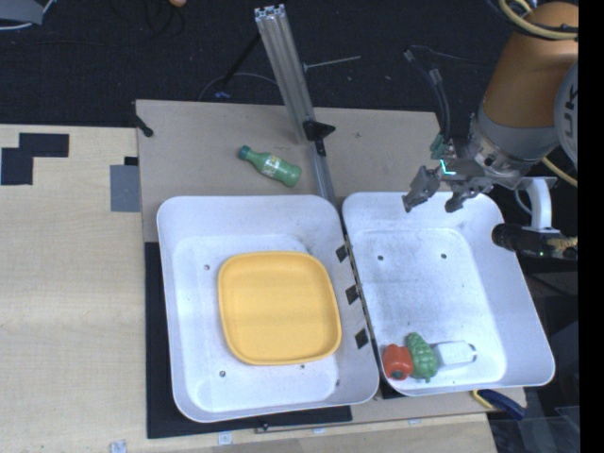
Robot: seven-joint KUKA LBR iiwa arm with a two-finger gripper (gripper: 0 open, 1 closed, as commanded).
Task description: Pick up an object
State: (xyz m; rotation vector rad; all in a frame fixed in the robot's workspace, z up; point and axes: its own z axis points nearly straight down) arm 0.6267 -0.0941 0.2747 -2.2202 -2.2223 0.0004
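Red and green toy vegetables (411, 359) bunched with a white piece (455, 353) in the right bin's (528, 321) near corner; gripper (440, 192), fingers spread and empty, above the far rim, well apart; risk: bin walls and tight clustering could deflect a descent, closing on nothing.

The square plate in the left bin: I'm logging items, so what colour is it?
Yellow; the square plastic plate shows plainly in the camera view.
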